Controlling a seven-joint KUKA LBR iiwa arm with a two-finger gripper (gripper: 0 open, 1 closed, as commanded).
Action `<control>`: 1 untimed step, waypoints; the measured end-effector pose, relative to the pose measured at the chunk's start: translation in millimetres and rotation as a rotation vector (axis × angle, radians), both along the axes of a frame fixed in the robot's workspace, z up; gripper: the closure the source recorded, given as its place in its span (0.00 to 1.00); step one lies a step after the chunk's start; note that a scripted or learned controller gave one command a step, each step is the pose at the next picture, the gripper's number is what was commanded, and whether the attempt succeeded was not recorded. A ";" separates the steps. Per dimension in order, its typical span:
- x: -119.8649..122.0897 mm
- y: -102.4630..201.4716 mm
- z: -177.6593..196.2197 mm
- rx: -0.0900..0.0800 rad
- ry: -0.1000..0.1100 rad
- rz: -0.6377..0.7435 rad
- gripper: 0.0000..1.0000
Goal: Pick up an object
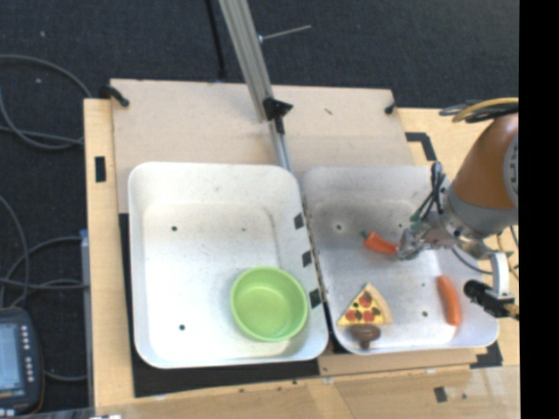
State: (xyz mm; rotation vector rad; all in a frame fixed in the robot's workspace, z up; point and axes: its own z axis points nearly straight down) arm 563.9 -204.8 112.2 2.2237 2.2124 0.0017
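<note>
Camera view: no legible writing anywhere

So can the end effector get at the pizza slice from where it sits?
Probably yes. The pizza slice lies flat in the right bin, nothing on top, and the end effector is close above it by the small carrot.

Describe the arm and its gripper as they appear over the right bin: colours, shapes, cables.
The arm enters from the view's right as a rounded orange segment above a grey wrist section. Thin dark cables run down beside the wrist toward the gripper, a small grey metallic piece; its fingers are too small and blurred to make out. No markings are legible.
</note>
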 end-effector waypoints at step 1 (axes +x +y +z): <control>-5.4 2.8 47.6 0.002 -0.002 0.002 1.00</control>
